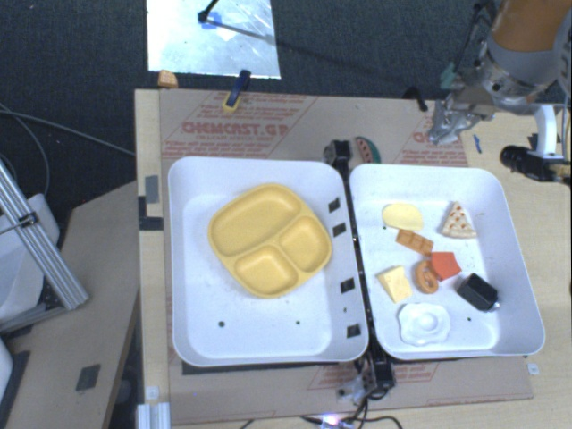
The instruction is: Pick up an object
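The right white bin [509, 239], at the frame's lower right, holds small toy foods: a pale yellow oval slice [402, 215], a triangular pizza wedge [458, 221], a red block [444, 264], a black block [477, 291] and a white fried egg [423, 323]. The gripper [442, 130] hovers above that bin's upper edge, holding nothing; whether it is apart or together I cannot tell. The left white bin [192, 266] carries a yellow three-compartment plastic plate [269, 239]. The bench's brown sheet [295, 128] reads "CHEMCAST".

A robotics lab; a cardboard-covered bench [268, 123] on dark carpet, an aluminium frame [40, 248] (left edge), loose cables [27, 150], toy food in white bins [514, 266]
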Robot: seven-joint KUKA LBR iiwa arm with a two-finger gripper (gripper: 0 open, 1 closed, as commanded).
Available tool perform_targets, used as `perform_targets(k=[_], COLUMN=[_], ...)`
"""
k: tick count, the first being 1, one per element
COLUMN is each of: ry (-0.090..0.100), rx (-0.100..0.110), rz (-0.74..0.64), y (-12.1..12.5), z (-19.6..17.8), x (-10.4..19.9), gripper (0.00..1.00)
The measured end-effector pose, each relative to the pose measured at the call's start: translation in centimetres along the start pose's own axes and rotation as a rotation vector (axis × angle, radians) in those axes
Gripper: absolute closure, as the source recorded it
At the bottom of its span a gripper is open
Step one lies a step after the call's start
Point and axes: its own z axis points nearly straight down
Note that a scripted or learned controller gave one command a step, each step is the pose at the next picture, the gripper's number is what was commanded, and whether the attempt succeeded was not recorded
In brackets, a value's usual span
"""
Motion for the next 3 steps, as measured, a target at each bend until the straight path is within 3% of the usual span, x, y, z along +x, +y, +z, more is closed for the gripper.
perform_targets(k=[2, 3], ry=[0.000, 0.002], rx=[-0.002, 0.005], rz=[0.002, -0.003], y=[0.1, 0.0], z=[-2.5, 4.5], x=[8.8, 18.9], gripper=[1.00, 1.00])
